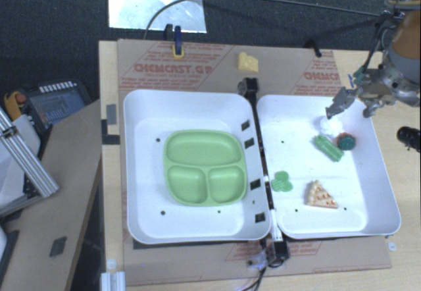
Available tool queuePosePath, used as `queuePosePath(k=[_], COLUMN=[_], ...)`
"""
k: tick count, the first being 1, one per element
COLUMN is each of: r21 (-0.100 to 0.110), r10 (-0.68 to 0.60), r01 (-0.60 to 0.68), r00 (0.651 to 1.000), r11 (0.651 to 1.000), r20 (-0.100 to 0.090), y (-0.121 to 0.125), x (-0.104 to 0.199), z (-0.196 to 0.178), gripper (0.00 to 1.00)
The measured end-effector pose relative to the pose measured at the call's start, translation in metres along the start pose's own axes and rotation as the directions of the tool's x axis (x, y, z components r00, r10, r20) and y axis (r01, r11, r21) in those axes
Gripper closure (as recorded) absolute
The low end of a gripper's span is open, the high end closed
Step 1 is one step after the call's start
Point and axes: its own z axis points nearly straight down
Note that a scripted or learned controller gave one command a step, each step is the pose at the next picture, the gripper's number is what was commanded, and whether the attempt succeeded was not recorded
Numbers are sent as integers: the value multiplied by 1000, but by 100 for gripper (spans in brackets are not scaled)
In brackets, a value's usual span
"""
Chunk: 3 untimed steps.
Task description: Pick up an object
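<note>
The right bin (375, 217) holds several small items: a white lump (331, 126), a green stick (327, 148), a round green and red piece (346, 142), a small green leafy piece (281, 182) and a tan pizza-like wedge (321, 195). My gripper (354, 107) hangs over the bin's back right part, just above and right of the white lump. Its two fingers are spread apart, open, with nothing between them. The left bin (141, 151) carries a green divided plate (202, 166).
A yellow block (248, 61) lies on the cardboard behind the bins, near a yellow and blue clamp (176, 41). A black divider strip (256, 151) runs between the bins. A control pendant (58, 104) and an aluminium rail (26, 158) sit at the left.
</note>
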Motion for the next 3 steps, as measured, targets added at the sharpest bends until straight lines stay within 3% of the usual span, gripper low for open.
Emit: queuePosePath(k=[1, 3], r21=[-10, -8], r10=[-2, 0], r01=[2, 0], r00=[1000, 1000], r11=[1000, 1000], r20=[2, 1], y=[2, -4], x=[0, -5], z=[-6, 95], gripper=[0, 0])
